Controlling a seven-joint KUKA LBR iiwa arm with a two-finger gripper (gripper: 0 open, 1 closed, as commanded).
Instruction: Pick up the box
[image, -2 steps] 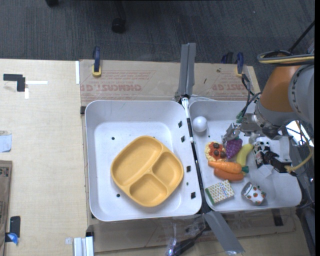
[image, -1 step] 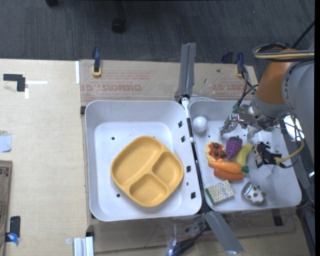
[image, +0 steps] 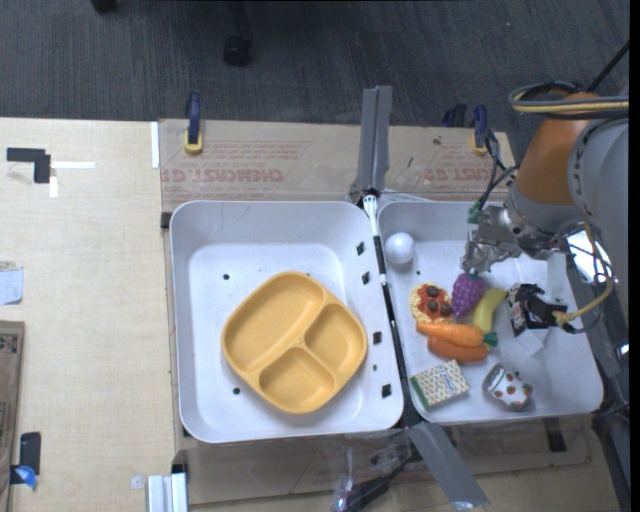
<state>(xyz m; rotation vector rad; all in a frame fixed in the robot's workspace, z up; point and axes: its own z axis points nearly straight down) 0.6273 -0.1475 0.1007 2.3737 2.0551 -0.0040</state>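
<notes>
Box (image: 440, 383) sits near the front edge of the right bin (image: 575, 395), and you can see it lies flat, a small one with green and white marks. Your gripper (image: 480, 255) hangs over the back of that bin, above the purple grapes (image: 467, 293), well apart from the box. You cannot tell its state. A yellow tray (image: 293, 343) lies in the left bin (image: 200, 300).
</notes>
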